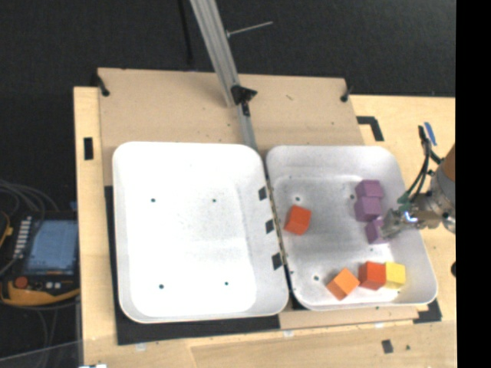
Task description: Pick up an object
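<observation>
Purple blocks (370,198) are sitting in the right bin (330,159), toward its 3 o'clock side — two stacked or pressed close together, with a smaller purple piece (374,231) lying just beside them at their 6 o'clock. The end effector (399,222) is reaching in over the bin's 3 o'clock rim and hovering right next to that smaller purple piece, possibly touching it; whether anything is sitting between its fingers, or how far apart they are standing, I cannot tell at this slant.

An orange cube (298,220) is resting alone near the bin's 9 o'clock side, well apart from the purple group. Along the 6 o'clock edge, three blocks are lying in a row — an orange block (344,283), a red block (372,274) touching it or nearly so, and a yellow block (394,274) pressed against the red one.

The left bin (192,228) is sitting beside the right bin on the tabletop (222,90).
</observation>
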Controlling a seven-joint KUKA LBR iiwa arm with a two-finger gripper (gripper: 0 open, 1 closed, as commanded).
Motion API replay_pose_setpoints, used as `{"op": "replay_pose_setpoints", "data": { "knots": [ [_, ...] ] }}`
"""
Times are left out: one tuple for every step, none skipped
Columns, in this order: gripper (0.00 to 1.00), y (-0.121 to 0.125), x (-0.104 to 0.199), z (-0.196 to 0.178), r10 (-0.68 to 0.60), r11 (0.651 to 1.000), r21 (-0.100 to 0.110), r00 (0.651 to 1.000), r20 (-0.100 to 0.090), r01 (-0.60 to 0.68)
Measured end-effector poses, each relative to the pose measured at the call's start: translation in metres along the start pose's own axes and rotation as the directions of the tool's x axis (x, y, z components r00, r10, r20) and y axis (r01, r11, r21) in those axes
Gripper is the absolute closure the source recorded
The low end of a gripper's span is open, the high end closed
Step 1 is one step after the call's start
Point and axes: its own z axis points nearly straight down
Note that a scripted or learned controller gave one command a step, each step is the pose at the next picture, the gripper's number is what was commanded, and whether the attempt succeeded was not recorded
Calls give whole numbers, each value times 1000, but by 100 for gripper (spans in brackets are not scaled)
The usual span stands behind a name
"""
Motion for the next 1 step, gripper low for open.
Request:
{"op": "replay_pose_setpoints", "data": {
  "knots": [
    [100,-3,0,-62,-1,1000,-2,1000,1,1]
  ]
}}
